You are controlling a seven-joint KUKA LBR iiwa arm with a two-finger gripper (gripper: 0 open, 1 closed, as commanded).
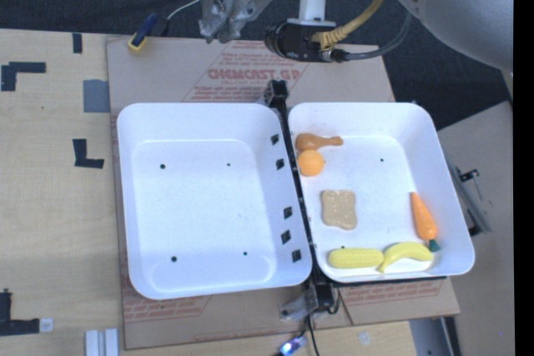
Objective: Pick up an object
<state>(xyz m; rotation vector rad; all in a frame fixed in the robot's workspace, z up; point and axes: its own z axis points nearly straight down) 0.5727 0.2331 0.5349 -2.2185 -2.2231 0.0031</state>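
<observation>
Gripper (224,31) raised above bench beyond the bins, nothing seen held, finger state can't be told, right bin (417,122) loaded with drumstick (317,142), orange (310,164), toast (339,209), carrot (423,216), corn (354,258), banana (406,254)

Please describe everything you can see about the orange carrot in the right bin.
The carrot is a small toy, seemingly plastic, bright orange with a dark green tip at its lower end. It lies flat, pointing roughly up and down the view, close to the right wall of the right bin. Its green end sits near the banana; contact cannot be told. Nothing grips it.
</observation>
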